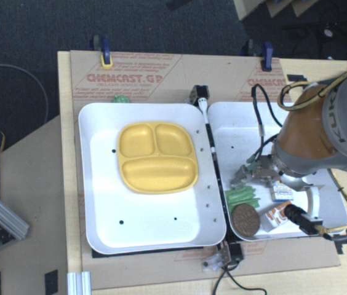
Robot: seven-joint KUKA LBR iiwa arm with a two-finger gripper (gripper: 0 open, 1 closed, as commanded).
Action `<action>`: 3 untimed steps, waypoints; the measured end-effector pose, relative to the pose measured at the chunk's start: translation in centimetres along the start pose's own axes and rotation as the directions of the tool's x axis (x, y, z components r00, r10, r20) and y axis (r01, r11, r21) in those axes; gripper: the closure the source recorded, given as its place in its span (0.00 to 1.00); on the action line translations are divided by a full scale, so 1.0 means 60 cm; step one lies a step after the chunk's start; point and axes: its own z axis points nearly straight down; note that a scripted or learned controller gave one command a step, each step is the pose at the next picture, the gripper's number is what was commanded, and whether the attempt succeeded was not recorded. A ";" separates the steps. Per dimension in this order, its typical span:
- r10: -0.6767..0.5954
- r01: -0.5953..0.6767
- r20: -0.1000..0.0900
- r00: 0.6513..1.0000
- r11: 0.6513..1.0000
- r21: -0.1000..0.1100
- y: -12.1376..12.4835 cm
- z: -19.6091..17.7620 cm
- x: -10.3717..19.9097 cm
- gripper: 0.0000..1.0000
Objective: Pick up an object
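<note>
We see gripper (250,172) low in right bin (235,125); can't tell its state. Green object (241,196) just nearer, brown disc (245,220) beyond. Reach step, we judge; next: settle over one, close. Yellow tray (157,157) in left bin (99,183).

Arm (312,131) bent low, end effector (253,172) seemingly angled down

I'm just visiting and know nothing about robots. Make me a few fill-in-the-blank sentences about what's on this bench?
1. The yellow divided plate lies in the ____ bin.
2. The plate has ____ compartments.
3. The round brown disc sits just below the ____ object in the right bin.
4. The arm wears an ____ band above its wrist.

Missing words: left; three; green; orange
</note>
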 end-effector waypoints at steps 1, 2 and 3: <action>-0.008 0.008 0.002 1.000 1.000 -0.014 -0.071 -0.175 0.145 0.00; -0.002 0.002 0.004 1.000 1.000 -0.011 -0.068 -0.183 0.139 1.00; -0.002 0.002 0.004 1.000 1.000 -0.016 -0.068 -0.292 0.113 1.00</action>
